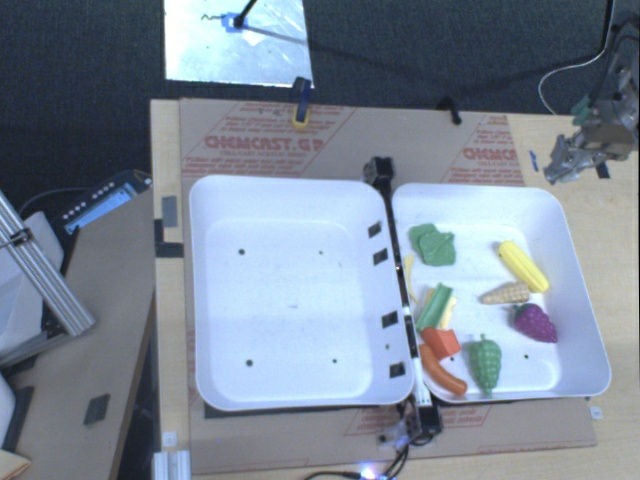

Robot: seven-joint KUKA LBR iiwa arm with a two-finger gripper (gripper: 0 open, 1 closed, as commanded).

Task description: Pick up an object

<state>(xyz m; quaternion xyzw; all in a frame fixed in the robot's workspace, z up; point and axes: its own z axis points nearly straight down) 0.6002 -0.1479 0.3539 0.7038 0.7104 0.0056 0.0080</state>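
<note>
Hovering beyond the right shallow white plastic bin (575, 268)'s far right corner, the grey two-finger gripper (572, 160), grasp state untellable, is awaiting descent toward the nearest candidate, the yellow plastic corn cob (523, 265).

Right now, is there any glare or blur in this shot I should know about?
Camera view: strong glare on the shiny sheet at the top; the white bins are evenly lit with soft shadows; the toy food, like the yellow corn, is fairly sharp; the end effector at the right looks blurry.
</note>
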